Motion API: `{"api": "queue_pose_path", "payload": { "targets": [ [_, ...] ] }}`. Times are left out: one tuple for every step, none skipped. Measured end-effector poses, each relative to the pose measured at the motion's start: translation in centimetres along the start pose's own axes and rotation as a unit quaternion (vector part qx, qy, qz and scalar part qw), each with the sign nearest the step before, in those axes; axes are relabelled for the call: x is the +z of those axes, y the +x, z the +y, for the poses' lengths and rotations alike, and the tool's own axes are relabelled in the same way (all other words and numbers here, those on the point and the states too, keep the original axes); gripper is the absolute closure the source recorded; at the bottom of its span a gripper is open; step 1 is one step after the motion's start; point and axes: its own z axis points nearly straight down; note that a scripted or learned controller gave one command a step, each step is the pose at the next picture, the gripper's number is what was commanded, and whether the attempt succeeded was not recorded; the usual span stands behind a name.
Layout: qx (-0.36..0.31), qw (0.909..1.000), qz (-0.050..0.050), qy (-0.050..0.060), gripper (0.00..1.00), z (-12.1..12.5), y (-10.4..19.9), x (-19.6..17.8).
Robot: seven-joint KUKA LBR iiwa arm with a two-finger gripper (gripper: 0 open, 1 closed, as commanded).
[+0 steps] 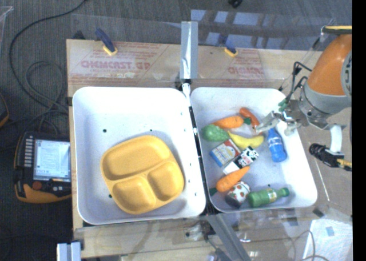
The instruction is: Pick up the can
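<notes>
Your gripper (273, 121): metal fingers spread open, gripping nothing, above right bin (297, 194). Can (237, 192): small cylinder, near edge.

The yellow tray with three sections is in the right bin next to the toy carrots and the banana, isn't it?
Not quite. The yellow tray with three sections sits in the left bin, by itself. The toy carrots and the banana are in the right bin. The camera view shows this.
</notes>
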Motion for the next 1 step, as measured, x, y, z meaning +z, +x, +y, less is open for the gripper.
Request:
{"api": "queue_pose_path", "payload": {
  "targets": [
    [-0.080, 0.9968, -0.003, 0.000, 0.00, 3.46, -0.25, -1.63]
  ]
}}
